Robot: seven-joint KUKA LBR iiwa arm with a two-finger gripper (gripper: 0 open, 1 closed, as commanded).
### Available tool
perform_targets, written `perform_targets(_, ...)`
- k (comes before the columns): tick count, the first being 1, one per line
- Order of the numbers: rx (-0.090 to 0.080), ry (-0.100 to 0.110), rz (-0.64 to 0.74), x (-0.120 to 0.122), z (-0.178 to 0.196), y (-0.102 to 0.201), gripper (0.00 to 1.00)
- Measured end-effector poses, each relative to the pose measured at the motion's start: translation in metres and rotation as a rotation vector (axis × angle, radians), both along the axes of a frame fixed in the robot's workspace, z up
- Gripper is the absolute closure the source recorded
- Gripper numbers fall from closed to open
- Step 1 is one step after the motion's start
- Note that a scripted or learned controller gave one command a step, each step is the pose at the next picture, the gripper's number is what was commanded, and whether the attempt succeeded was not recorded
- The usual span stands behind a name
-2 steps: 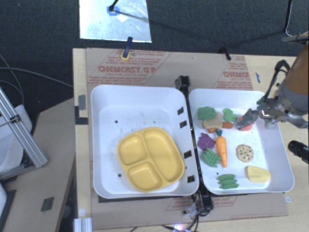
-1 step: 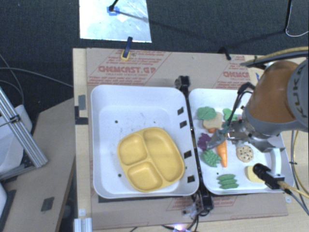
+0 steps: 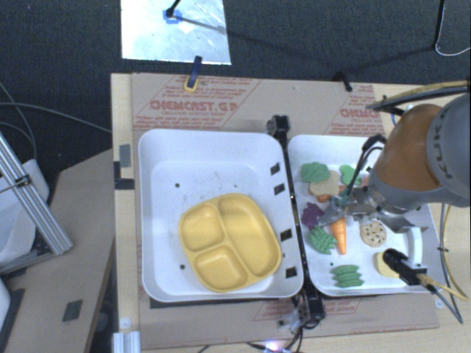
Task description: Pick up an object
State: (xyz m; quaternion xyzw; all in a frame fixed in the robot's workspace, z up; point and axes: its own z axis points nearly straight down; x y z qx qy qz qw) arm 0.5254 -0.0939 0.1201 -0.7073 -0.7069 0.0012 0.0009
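Far to the gripper's left, the left bin [image 3: 158, 197] holds a yellow three-compartment tray [image 3: 229, 241], lying flat and slightly turned, well apart from the arm. Both bins rest on a cardboard sheet [image 3: 243, 98] printed in red with "CHEMCAST GP", the lettering partly cut off by the bins and faint toward the right corner. Just left of the gripper, in the right bin [image 3: 324, 289], lie a purple grape bunch [image 3: 312, 215] and a green leafy piece [image 3: 321, 240]; up and left of it sit another green leaf [image 3: 315, 172] and a tan bread-like piece [image 3: 323, 190], whose exact kind is hard to make out. The gripper [image 3: 340, 206] hangs over the middle of the right bin, its metal parts blurred against the toys, so whether it is spread or closed cannot be told. The orange carrot [image 3: 339, 235] lies directly below it, point downward in the view, apparently just at the tip. Further below lies a green pea pod [image 3: 346, 275]. To the right of the gripper sit a chocolate-chip cookie [image 3: 373, 232] and a pale yellow piece [image 3: 383, 263] half hidden by a black part. The arm [image 3: 419, 160] comes in from the right, its orange band bulking over the bin's upper right and hiding that corner.
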Motion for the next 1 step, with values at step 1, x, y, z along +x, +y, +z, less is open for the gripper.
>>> perform_targets(1,0.001,-0.005,0.001,0.0011,0.0139,0.0016,1.00)
